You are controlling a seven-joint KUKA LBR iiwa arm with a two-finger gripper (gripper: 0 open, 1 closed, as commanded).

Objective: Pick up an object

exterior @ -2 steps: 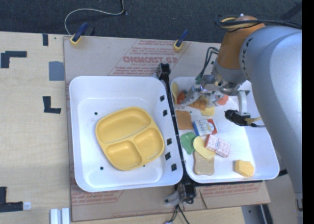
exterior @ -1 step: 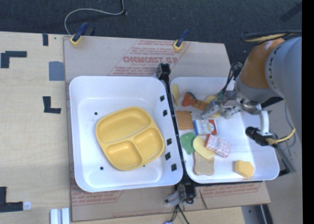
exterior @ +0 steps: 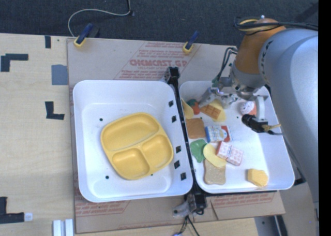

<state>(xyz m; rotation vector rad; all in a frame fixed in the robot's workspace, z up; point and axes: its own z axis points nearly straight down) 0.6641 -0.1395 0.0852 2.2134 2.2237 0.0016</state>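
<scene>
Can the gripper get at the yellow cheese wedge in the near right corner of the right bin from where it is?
Probably yes. The cheese wedge lies apart from the other pieces, nothing on top, and the gripper hangs over the same right bin.

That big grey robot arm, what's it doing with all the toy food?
The robot arm is reaching into the right bin, which holds a pile of toy food. Its hand is down at the far end of that bin, right by a waffle-like piece. Nothing looks lifted yet, so it seems to be trying to pick something. The left bin holds a yellow divided plate.
</scene>
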